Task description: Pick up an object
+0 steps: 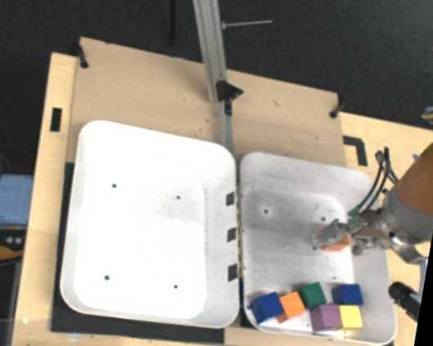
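Note:
My gripper [331,240] hangs over the middle of the right bin [280,188], with the arm reaching in from the right. A small orange-red block [340,245] shows between its fingers, and the gripper is shut on it, above the bin floor. Along the bin's near edge lie several loose blocks: a blue one [267,305], an orange one [291,304], a green one [312,294], a purple one [326,317], a yellow one [351,317] and a second blue one [347,295].
The left bin [145,222] lies beside the right one, the two meeting at a rim with black clips [232,233]. A slanted metal rail [212,31] rises behind the bins. Cables and a blue device [4,201] lie off the bench at left.

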Robot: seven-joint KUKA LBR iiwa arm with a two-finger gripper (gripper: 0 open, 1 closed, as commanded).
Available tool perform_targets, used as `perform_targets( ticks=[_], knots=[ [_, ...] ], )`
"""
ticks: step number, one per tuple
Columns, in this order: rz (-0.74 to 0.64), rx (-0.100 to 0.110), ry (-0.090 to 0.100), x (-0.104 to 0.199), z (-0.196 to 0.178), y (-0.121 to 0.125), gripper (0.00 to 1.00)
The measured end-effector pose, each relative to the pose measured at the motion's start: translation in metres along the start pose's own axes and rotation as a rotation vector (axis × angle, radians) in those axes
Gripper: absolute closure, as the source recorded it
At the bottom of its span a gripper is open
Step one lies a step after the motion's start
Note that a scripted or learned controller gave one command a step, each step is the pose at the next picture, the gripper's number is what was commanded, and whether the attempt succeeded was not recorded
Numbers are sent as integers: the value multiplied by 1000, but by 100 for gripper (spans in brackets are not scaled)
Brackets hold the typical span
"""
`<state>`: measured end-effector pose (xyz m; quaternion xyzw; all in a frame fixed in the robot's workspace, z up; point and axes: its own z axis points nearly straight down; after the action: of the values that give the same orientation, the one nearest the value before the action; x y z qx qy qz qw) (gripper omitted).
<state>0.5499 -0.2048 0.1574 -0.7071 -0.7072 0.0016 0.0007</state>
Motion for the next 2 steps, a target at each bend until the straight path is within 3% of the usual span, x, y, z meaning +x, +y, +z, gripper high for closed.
perform_targets(
  ticks=[1, 2],
  knots=[
    [-1, 1, 1, 9, 56, 2, 0],
    [1, -5, 0, 8, 59, 3, 0]
  ],
)
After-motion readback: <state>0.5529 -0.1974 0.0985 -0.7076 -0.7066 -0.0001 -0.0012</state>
